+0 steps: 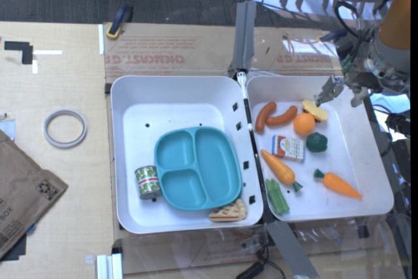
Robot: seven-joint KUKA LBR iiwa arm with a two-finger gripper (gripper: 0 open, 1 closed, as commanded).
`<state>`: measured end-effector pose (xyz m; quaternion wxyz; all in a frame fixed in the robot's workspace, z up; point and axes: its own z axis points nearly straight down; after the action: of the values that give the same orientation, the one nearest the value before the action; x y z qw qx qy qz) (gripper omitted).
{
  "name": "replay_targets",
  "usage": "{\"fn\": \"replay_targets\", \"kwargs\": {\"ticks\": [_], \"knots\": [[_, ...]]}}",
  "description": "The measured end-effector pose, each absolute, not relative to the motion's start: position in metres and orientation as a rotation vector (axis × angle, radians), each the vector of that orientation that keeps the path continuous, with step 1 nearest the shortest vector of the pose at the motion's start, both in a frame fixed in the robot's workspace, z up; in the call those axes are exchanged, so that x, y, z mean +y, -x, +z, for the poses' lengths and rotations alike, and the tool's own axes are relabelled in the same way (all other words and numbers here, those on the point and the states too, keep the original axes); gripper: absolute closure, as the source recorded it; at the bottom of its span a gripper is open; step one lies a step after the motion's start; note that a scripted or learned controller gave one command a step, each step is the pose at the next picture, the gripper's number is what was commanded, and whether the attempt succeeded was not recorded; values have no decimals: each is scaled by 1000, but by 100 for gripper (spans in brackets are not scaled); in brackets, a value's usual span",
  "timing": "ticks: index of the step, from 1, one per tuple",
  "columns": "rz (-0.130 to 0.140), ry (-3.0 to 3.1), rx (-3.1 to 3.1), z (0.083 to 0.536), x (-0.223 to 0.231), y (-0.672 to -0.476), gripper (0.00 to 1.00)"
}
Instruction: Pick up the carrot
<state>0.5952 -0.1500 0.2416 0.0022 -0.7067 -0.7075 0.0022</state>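
Note:
Two orange carrots lie in the right bin point(366, 160). One carrot point(341, 185) with a green top rests near the bin's front right. The other carrot point(278, 167) lies slanted left of the middle, its green end pointing to the front. My gripper point(341, 95) hangs over the bin's back right corner, well behind both carrots. Its fingers point(326, 93) are open with nothing between them.
Also in the right bin are two sausages point(274, 115), an orange point(304, 124), a yellow piece point(316, 112), a dark green vegetable point(317, 142), a small box point(289, 147) and a green pod point(276, 196). The left bin point(130, 108) holds a teal divided plate point(196, 166), a can point(148, 181) and a waffle point(228, 211).

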Motion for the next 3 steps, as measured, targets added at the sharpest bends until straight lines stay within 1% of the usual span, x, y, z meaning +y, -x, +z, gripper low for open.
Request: {"fn": "replay_targets", "kwargs": {"ticks": [1, 2, 3], "knots": [[5, 2120, -2318, 260, -208, -589, 0], [6, 2316, -2117, 146, -179, -626, 0], [4, 2231, -2208, 90, -155, -624, 0]]}}
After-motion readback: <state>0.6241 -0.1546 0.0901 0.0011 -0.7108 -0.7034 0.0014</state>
